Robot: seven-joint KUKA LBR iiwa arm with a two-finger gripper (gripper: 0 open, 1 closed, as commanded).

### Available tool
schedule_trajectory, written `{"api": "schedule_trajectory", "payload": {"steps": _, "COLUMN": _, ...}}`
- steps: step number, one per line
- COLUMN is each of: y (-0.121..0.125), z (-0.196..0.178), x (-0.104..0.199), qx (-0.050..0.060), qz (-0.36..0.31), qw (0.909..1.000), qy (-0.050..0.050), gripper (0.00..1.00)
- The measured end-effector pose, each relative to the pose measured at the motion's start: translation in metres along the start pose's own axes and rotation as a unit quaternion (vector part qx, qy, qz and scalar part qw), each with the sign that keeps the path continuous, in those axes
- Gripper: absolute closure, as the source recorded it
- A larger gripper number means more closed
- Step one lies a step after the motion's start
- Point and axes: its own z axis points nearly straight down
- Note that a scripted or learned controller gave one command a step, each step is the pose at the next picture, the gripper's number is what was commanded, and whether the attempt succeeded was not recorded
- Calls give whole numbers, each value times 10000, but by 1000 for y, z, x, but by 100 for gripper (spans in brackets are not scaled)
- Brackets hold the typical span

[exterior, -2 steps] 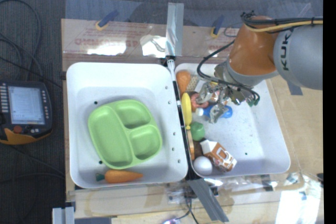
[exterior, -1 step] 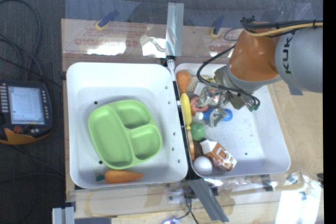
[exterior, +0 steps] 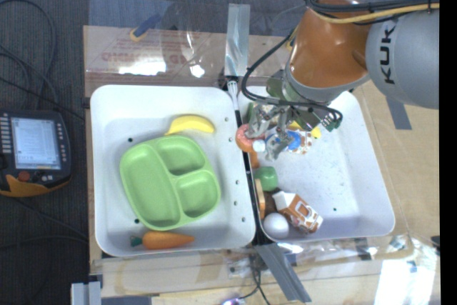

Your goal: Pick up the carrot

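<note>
The carrot (exterior: 166, 241) lies in the left bin (exterior: 107, 118). The arm's jaws (exterior: 275, 126) hang over the right bin (exterior: 364, 175). Nobody can tell if they are apart.

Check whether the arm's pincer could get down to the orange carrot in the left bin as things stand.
Probably yes: the orange carrot lies uncovered beside the green divided plate, nothing on top; the pincer hangs over the other bin.

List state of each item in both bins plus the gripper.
carrot: lying flat, left bin's near edge, untouched.
green tray: upright, compartments bare.
banana: lying behind the tray.
white egg: resting in right bin's near corner.
small carton: tipped beside the egg.
gripper: low over right bin's clutter, far from carrot.
</note>
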Motion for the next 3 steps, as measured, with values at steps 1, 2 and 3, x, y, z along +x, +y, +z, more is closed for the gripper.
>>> {"api": "schedule_trajectory", "payload": {"steps": 1, "y": -42, "z": -187, "x": 34, "qx": 3, "qz": -756, "qw": 9971, "qy": -3, "gripper": 100}}
{"api": "schedule_trajectory", "payload": {"steps": 2, "y": -97, "z": -96, "x": 65, "qx": -78, "qz": -1639, "qw": 9864, "qy": 51, "gripper": 100}}
{"api": "schedule_trajectory", "payload": {"steps": 3, "y": -139, "z": -118, "x": 44, "qx": -57, "qz": -4152, "qw": 9097, "qy": 5, "gripper": 100}}
